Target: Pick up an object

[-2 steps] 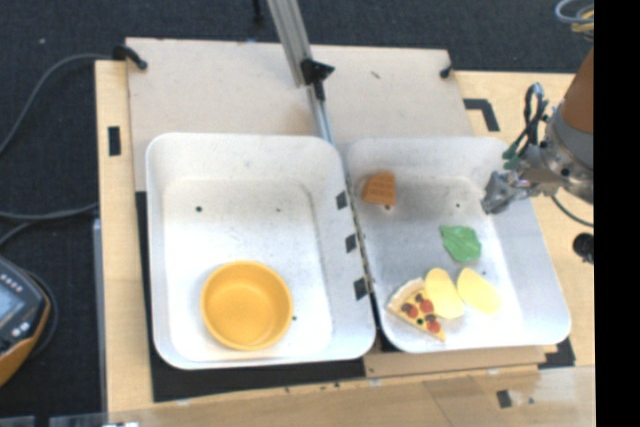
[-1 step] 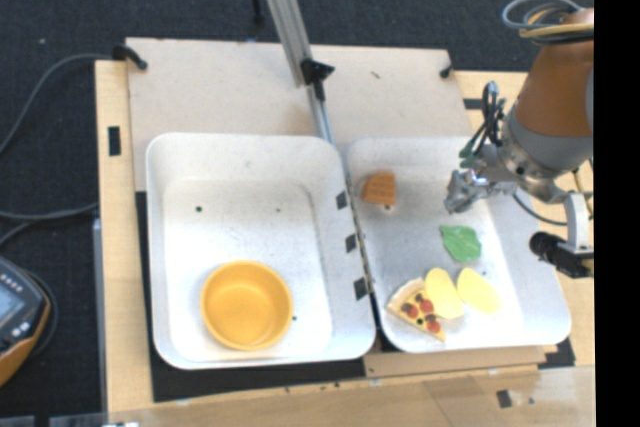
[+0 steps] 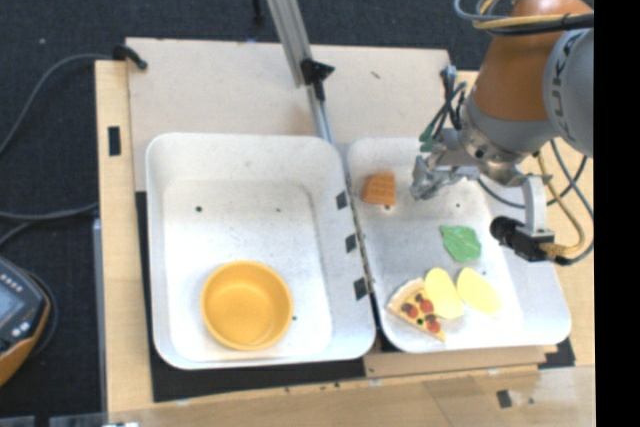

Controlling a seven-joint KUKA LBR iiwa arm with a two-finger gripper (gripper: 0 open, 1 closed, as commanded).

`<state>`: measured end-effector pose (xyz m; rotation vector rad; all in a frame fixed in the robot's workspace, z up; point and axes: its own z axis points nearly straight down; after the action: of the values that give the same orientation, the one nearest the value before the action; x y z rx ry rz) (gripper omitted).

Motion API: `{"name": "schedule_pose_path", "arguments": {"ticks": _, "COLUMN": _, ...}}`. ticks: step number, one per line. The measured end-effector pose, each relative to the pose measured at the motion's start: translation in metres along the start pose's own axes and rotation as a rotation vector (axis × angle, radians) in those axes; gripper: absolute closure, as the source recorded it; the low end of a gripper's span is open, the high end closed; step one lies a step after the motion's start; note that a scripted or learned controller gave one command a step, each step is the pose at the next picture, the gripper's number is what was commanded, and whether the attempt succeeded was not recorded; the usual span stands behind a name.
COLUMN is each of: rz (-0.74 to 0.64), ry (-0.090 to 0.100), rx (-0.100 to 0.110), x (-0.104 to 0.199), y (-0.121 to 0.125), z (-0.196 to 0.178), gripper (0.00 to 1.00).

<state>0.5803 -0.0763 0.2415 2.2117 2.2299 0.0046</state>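
Orange-brown and blocky, the toy bread (image 3: 378,189) lies in the right bin (image 3: 530,315) near its left wall, just left of your gripper (image 3: 428,177), which hangs low over the bin floor. It looks light, stiff and easy to pinch, so take it across its short sides. You cannot tell how the jaws stand. The flat green leaf (image 3: 460,242), yellow slices (image 3: 460,293) and pizza wedge (image 3: 415,308) offer less to grip. A yellow bowl (image 3: 246,304) sits in the left bin (image 3: 180,165).

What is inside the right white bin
The right shallow white bin holds a small orange-brown block, a green leaf-shaped piece, two pale yellow pieces and a pizza-slice toy. The gripper hides the bin floor beneath it.
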Motion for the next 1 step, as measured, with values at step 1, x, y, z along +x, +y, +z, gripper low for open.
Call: {"name": "schedule_pose_path", "arguments": {"ticks": 1, "rz": 0.005, "ry": -0.001, "rx": 0.000, "x": 0.0526, "y": 0.0031, "z": -0.0087, "gripper": 1.00}}
